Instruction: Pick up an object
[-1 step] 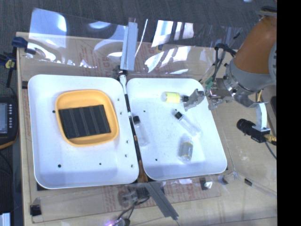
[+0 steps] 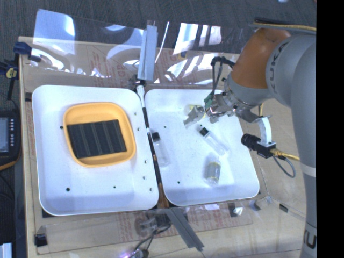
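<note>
In the right white bin point(image 2: 244, 184) lie three small clear items. A clear vial with a black cap point(image 2: 212, 138) lies at the middle right. Another black-capped vial point(image 2: 160, 148) rests along the bin's left wall. A short clear jar point(image 2: 212, 171) sits nearer the front. My gripper point(image 2: 194, 113) is low over the back of this bin, just up and left of the middle vial's cap. The grey arm with its orange band point(image 2: 258, 63) reaches in from the right behind it. Nothing shows held in the gripper.
The left white bin point(image 2: 48, 181) holds a yellow tray with a dark ribbed insert point(image 2: 97, 138). A clear plastic wall point(image 2: 145, 47) stands behind both bins. A black cable plug point(image 2: 257, 144) hangs off the arm by the right bin's right rim.
</note>
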`<state>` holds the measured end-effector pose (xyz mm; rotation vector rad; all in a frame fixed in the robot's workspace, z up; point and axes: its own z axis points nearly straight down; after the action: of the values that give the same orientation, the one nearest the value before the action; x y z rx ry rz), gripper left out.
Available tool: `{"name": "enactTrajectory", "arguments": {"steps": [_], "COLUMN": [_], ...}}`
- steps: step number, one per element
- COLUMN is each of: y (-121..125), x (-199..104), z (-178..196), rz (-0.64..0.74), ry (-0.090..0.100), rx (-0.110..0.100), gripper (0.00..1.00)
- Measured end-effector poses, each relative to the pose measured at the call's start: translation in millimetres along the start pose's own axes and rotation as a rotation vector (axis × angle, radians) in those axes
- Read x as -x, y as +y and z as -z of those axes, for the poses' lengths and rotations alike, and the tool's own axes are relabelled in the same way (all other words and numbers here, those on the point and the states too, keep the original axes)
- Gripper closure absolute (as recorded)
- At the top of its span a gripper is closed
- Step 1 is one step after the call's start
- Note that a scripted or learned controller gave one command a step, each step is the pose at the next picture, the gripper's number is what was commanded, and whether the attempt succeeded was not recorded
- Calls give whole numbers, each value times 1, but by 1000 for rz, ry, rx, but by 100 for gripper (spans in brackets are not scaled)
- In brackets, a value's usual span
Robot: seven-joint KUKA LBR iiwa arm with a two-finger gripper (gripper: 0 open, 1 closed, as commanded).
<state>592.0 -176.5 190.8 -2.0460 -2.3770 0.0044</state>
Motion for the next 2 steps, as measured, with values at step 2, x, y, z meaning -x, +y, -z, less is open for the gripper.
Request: {"name": "enactTrajectory", "arguments": {"steps": [2], "y": [24], "x": [-39], "z": [-93], "rz": [166], "ry": [-20], "rx": [12], "gripper": [0]}}
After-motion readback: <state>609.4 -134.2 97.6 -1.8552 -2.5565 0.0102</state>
